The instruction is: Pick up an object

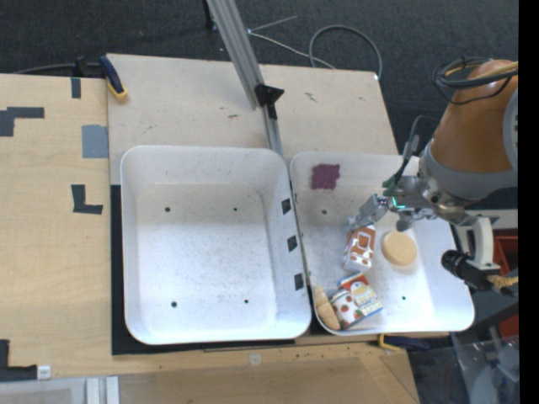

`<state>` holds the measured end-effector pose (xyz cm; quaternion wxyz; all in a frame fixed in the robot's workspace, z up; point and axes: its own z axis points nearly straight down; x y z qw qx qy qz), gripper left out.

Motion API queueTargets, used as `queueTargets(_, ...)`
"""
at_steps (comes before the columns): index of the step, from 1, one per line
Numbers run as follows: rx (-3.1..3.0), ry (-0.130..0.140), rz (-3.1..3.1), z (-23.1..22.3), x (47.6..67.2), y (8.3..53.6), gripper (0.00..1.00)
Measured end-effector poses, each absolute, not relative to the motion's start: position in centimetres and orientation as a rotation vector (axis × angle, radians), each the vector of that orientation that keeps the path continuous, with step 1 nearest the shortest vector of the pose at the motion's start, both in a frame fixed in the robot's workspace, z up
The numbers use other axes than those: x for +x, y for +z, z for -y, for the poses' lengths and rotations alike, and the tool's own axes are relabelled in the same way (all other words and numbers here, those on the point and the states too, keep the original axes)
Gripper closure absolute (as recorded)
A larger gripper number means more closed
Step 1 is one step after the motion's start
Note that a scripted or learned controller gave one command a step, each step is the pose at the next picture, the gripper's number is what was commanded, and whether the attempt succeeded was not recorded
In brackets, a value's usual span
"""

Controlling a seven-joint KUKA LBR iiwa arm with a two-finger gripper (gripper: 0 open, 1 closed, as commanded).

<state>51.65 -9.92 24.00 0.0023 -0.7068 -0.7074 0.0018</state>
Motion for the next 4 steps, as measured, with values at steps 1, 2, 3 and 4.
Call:
queueTargets(1,-2.218,0.002,2.223,9.9,51.7,24.2,0.0)
queueTargets(2,-2.217,0.007,2.219,10.0,51.9,19.8,0.0)
queueTargets(3,-2.216,0.008,2.217,10.0,50.9,15.1,0.0)
queueTargets(4,-2.233,0.0,2.225,10.8,51.4,11.2,0.0)
